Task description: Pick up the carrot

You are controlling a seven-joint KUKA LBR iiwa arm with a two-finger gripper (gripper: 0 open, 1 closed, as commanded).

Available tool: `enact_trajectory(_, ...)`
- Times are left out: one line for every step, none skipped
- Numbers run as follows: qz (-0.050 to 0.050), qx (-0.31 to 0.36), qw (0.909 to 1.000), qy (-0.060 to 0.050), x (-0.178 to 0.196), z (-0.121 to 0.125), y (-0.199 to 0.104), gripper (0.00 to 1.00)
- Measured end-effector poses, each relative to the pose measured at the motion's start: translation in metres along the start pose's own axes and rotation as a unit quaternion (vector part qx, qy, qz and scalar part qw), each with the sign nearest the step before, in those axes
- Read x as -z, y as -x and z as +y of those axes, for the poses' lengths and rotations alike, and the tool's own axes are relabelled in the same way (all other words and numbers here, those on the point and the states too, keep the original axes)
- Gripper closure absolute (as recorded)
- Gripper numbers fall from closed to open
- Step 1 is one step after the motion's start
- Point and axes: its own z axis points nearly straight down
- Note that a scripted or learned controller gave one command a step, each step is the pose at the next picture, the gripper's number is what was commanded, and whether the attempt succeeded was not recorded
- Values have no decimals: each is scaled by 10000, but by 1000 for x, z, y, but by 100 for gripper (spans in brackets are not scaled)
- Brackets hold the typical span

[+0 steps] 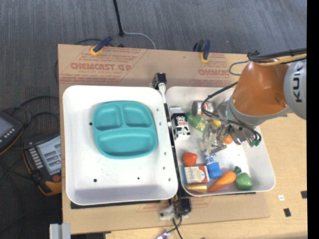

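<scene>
while the arm (259, 91) reaches in from the right and hangs over the right bin (263, 156), its gripper (215, 142) points down into the middle of the clutter there. thin metal fingers (208, 144) show below the wrist, but they blur into the items under them, so i cannot tell whether they stand wide or narrow, and nothing is clearly seen between them.

the carrot (223, 180) lies near the front edge of the right bin, tilted, its thick end up toward the right and its tip down toward the left. it sits apart from the gripper, nearer the front. a green piece (243, 181) lies just beside its thick end, to the right. a small carton (195, 174) sits to its left, with a yellowish item (196, 188) at the carton's front. a blue object (213, 169) stands between carton and carrot, just behind them. a red-orange round thing (189, 159) lies behind the carton. further back are a black-and-white item (180, 125), a green thing (195, 120) and a can (201, 107) on its side.

the left bin (79, 173) bears a teal tray (124, 129) with three compartments. both bins rest on a brown board (99, 63) with two clamps (101, 46) at its back edge.
</scene>
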Motion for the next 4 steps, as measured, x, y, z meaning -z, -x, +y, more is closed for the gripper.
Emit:
enact_trajectory(-12,1753,9845,5,-43,-47,-12,0)
enact_trajectory(-30,1740,9847,6,-33,-47,-11,100)
enact_trajectory(-15,1969,9804,-10,84,-49,24,100)
enact_trajectory(-5,1971,9804,2,82,-49,23,0)
